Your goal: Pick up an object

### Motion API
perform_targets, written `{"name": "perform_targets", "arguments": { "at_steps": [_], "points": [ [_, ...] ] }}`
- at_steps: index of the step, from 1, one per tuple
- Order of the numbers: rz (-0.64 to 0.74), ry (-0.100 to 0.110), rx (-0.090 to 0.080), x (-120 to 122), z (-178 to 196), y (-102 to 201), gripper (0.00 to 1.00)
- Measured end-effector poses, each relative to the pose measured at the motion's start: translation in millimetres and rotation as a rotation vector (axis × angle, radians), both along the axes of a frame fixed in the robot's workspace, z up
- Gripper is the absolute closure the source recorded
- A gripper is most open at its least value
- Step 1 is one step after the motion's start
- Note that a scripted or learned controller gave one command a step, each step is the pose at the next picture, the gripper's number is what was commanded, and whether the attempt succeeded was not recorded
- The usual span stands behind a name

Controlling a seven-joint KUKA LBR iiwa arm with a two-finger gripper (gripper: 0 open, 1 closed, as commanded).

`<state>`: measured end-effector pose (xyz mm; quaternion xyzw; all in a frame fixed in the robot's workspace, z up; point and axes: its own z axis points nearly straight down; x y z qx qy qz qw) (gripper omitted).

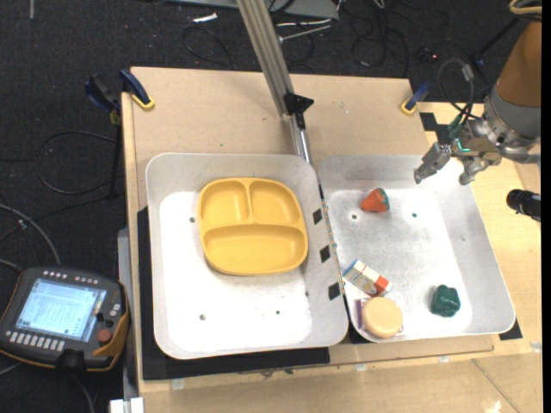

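A two-finger gripper (449,165) hangs over the upper right part of the right-hand bin (482,256), its fingers spread apart with nothing between them. Behind it, the grey arm (516,101) with its orange band reaches in from the right.

Nearest the gripper, toward the left and a little lower, a small red-orange object (374,200) lies on the bin floor, apart from everything else. It looks like a light, rigid toy (perhaps a strawberry), rounded and likely to slip, so closing across its widest middle seems safest.

Farther down sit a small carton (365,277) touching a round tan piece (382,317), and a dark green lump (445,300) near the lower right corner.

The left-hand bin (172,317) holds a yellow divided plate (253,225).
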<state>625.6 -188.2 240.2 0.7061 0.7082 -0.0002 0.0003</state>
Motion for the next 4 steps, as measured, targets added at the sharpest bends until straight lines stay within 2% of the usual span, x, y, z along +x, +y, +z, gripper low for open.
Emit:
{"name": "perform_targets", "arguments": {
  "at_steps": [1,2,3,4],
  "points": [
    [0.0,0.0,0.0,0.0,0.0,0.0,0.0],
    [0.0,0.004,0.001,5.3,-47.5,7.0,0.0],
    [-0.003,0.006,0.001,0.9,-110.5,3.1,0.0],
    [-0.003,0.003,0.001,0.3,-147.4,3.9,0.0]
  ]
}}
